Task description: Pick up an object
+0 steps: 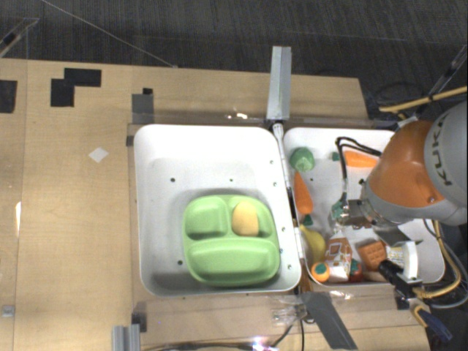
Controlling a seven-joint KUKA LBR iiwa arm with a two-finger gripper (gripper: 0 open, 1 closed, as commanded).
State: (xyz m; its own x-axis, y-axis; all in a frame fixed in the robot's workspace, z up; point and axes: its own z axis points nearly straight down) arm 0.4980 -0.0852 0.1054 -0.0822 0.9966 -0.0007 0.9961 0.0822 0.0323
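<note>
The right bin [322, 139] holds several small objects. Among them are a green round piece [302, 159], an orange carrot [303, 194], a yellow banana [313, 240], a small printed carton [338, 258], an orange waffle-like piece [371, 252] and an orange item [357, 158] at the back. My gripper [345, 212] hangs low over the middle of this bin, just above the carton and right of the carrot. The grey and orange wrist [411, 174] covers the bin's right part.
The left bin [168, 167] holds a green divided plate [227, 258] with a yellow-orange rounded piece [246, 219] in its upper right compartment. A metal post [279, 82] stands behind the wall between the bins. Cables run along the right edge.
</note>
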